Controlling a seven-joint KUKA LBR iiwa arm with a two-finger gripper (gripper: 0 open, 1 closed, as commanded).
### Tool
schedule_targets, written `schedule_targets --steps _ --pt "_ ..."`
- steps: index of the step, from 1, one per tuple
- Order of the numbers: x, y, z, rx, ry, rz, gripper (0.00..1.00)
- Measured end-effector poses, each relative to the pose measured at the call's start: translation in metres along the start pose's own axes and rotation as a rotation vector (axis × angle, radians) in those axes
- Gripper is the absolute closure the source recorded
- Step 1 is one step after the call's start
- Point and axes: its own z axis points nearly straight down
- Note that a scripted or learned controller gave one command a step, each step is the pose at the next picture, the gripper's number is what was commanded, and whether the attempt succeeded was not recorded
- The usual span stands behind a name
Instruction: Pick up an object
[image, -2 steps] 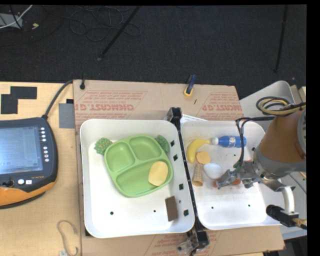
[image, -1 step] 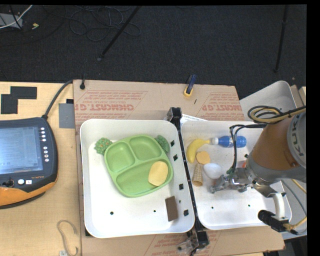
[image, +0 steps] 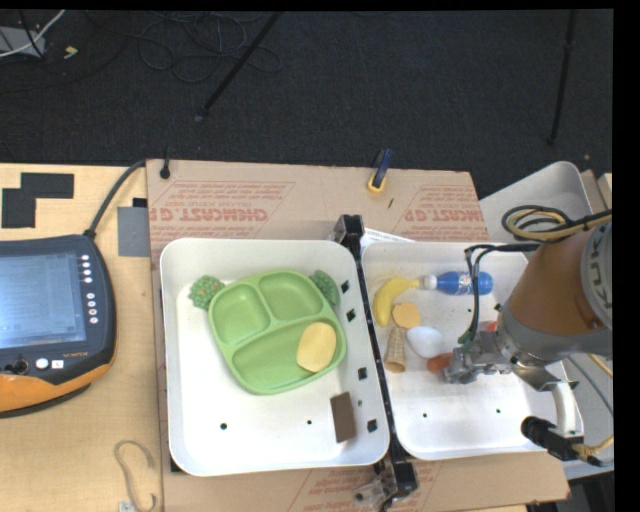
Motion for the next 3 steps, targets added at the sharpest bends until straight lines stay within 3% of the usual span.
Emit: schedule_targets --steps 3 --pt "-0.009 0.007 -0.131 -0.004 -0.002 -0.007 1.0"
